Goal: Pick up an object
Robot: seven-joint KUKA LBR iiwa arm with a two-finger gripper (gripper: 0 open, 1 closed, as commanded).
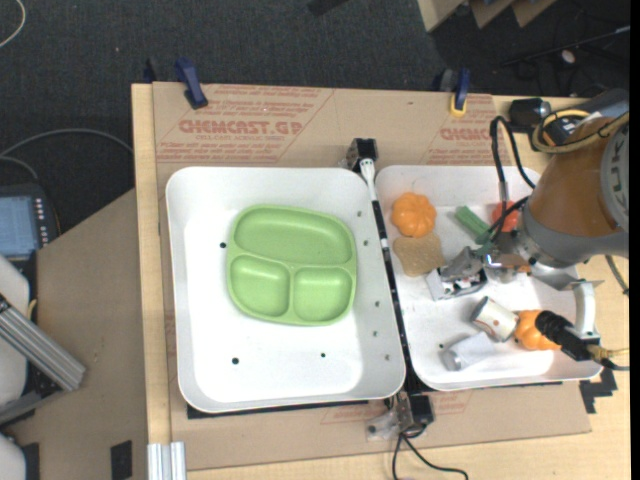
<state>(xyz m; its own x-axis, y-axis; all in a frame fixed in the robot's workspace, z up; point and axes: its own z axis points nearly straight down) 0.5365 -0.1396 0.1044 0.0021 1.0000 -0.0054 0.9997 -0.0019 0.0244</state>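
Arm (572,193) low over the right bin (425,320), grip unproven

Your arm stood highest and so nearest the lens. It reached in from the right, and the gripper (458,276) was down near the middle of the right bin. You could not tell whether the jaws were apart or together, because the head read as a small silvery blur. Nothing showed plainly between them, so you had no grounds to count anything as held.

The choices lay around it. A tan block (418,255) lay just left of the gripper, touching it or nearly so. An orange pumpkin (412,213) sat against the block's far side. A green piece (473,223) lay beyond the gripper, close to the arm. On the near side a white cylinder (492,316) lay just beside an orange tool (530,330) with a black handle. A grey piece (458,353) lay near the bin's front rim. The left bin (190,288) held a green plate (292,265), well apart from all this.

The tan block looked like your likeliest target. It seemed porous and soft, much like a sponge, so probably light, yielding under a squeeze and unlikely to slip. You would have done best to close across its shorter sides, coming straight down and low on the body. The risk was catching the pumpkin that crowded it. The pumpkin and the cylinder looked rounder and harder, and so more likely to roll out of a pinch.
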